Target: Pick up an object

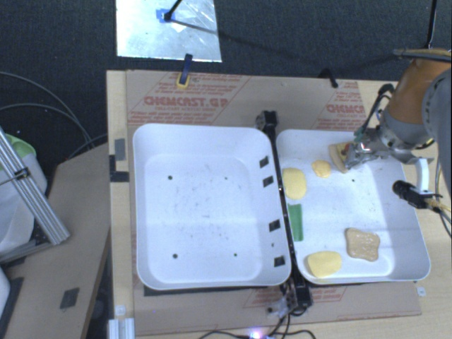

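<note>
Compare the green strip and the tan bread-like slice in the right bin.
The green strip is narrow, flat and dark green; the tan bread-like slice is broad, roughly square and speckled brown. The strip lies along the bin's left wall; the slice sits nearer the front right. Both lie flat in the right bin.

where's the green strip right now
The green strip lies in the right bin, flat against its left wall, just below the larger yellow piece and above the yellow piece near the front corner.
</note>
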Robot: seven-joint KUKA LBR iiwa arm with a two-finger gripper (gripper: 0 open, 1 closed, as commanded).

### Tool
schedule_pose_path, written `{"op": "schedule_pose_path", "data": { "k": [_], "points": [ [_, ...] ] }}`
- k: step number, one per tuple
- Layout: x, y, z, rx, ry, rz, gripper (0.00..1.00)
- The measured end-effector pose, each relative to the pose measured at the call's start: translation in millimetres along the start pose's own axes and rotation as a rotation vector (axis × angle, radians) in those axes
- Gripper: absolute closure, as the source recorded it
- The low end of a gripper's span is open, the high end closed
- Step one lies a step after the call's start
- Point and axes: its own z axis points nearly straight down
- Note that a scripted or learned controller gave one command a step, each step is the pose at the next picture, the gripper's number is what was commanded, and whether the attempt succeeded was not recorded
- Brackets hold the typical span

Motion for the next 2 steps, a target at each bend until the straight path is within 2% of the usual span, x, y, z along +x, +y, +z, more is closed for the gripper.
{"op": "schedule_pose_path", "data": {
  "k": [1, 2],
  "points": [
    [-13.9, 16.1, 7.7, 0.006, 0.003, 0.001, 1.00],
    [42.5, -62.9, -3.0, 0.014, 0.007, 0.003, 1.00]
  ]
}}
